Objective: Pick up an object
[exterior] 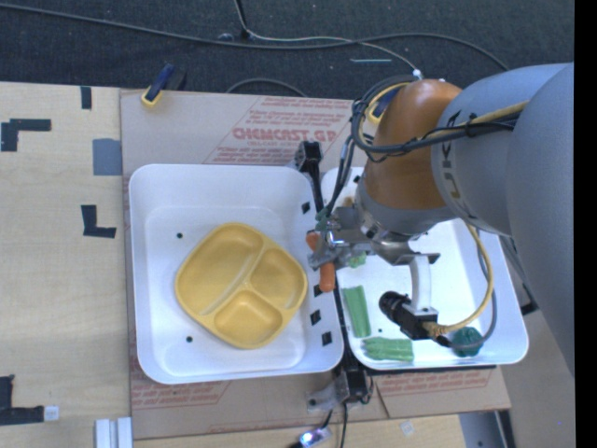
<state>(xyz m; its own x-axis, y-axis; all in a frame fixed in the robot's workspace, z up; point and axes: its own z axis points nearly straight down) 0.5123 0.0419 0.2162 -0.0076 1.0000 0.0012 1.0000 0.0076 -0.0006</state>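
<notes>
Gripper (328, 250) at left edge of right bin (508, 343), grip state unclear, green block (354, 311) nearby

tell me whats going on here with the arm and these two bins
The arm reaches over the right bin, with its end effector low beside the wall between the bins. Nothing can be seen held yet. A green block, a green piece and a teal object lie in that bin. A yellow divided plate sits in the left bin.
</notes>
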